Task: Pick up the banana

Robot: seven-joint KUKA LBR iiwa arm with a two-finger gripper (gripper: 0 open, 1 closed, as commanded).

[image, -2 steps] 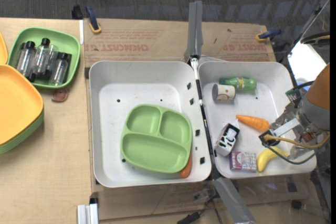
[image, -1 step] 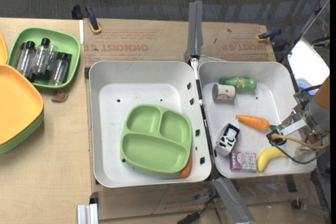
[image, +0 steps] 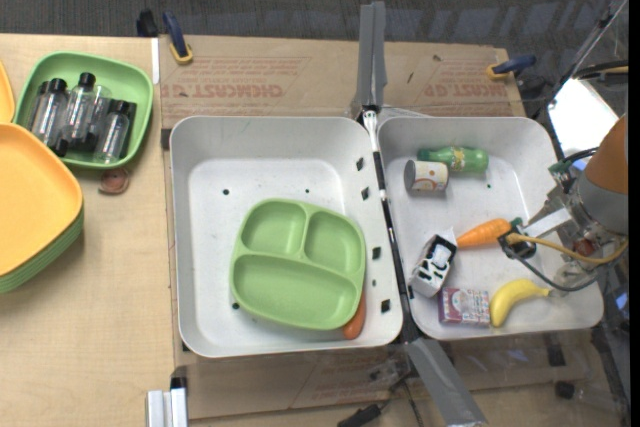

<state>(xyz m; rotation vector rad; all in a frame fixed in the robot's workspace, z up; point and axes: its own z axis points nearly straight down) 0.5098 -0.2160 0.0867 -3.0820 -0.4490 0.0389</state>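
Observation:
The yellow banana (image: 516, 299) lies in the front right corner of the right bin (image: 530, 150), just right of a small pink box (image: 463, 305). My gripper (image: 579, 243) hangs over the bin's right wall, a little behind and to the right of the banana and apart from it. Nothing shows held in the gripper. The arm's orange band (image: 612, 165) is at the view's right edge.
The right bin also holds an orange carrot (image: 483, 233), a black-and-white object (image: 433, 264), a small tan cup (image: 427, 176) and a green bottle (image: 455, 158). In the left bin sits a green divided plate (image: 298, 263) with an orange thing (image: 353, 324) under its front edge.

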